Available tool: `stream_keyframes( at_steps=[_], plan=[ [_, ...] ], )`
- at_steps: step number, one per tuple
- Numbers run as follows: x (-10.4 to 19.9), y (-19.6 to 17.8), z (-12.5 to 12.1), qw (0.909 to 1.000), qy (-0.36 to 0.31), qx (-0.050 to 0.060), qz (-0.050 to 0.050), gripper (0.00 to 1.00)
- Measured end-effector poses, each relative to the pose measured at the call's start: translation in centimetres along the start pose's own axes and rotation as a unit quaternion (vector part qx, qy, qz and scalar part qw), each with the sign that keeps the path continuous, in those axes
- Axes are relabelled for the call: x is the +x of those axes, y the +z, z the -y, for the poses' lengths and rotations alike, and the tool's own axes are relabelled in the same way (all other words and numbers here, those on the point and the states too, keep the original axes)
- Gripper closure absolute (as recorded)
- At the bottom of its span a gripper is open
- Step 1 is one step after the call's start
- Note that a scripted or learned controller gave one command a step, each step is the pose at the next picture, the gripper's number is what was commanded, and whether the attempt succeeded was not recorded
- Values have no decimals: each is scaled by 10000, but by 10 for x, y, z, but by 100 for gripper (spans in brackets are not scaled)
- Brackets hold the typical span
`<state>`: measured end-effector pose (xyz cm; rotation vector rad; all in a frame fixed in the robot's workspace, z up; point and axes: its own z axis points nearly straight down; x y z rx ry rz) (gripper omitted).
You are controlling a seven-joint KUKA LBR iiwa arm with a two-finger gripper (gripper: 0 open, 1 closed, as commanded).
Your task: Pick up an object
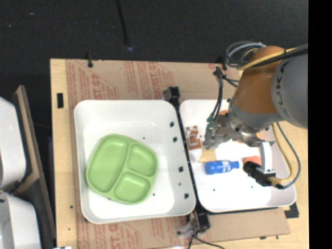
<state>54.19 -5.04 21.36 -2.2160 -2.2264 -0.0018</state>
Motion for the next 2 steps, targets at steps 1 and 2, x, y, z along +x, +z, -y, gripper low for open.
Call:
stream_keyframes(
  at_steps=[1,2],
  plan=[
    [55,-14,2,10000,1,-7,0,100],
    [115,-23,4,10000,-2,-3,-1,100]
  ],
)
